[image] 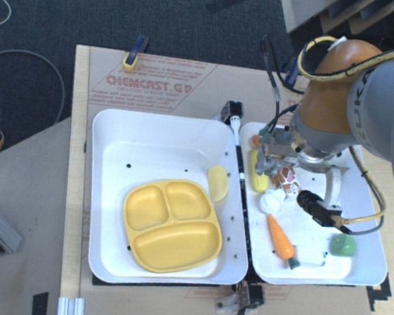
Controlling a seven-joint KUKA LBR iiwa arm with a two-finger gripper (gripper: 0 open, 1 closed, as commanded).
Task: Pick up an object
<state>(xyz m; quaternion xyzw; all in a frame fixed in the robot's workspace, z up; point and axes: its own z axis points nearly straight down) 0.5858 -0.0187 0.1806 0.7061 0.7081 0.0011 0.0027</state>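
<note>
In the left bin (114,137): a yellow divided tray (171,224) lies flat and a pale yellow oval piece (217,182) sits just beside the right wall. Both are well apart from the arm and look unlikely to figure in this try.
At the wall between the 2 bins: a yellow toy (259,176) lies close against the left wall of the right bin (353,273). The likely trouble is a pincer striking that wall, or shoving the toy against it instead of taking it.
In the cluster: a white ball (271,202) and a red-and-white piece (288,179) crowd just beside the yellow toy. A close here could catch 2 things at once, or nudge the ball so it rolls off.
Lower in the right bin: a toy carrot (281,239) and a green piece (343,245) lie apart from the crowd, and look like cleaner targets.
Pincer: the gripper (275,166) hangs low over the cluster, where the nearest things to pick lie. Whether it is open or closed cannot be told from here, nothing is seen held, and contact with the pieces below is unclear.
</note>
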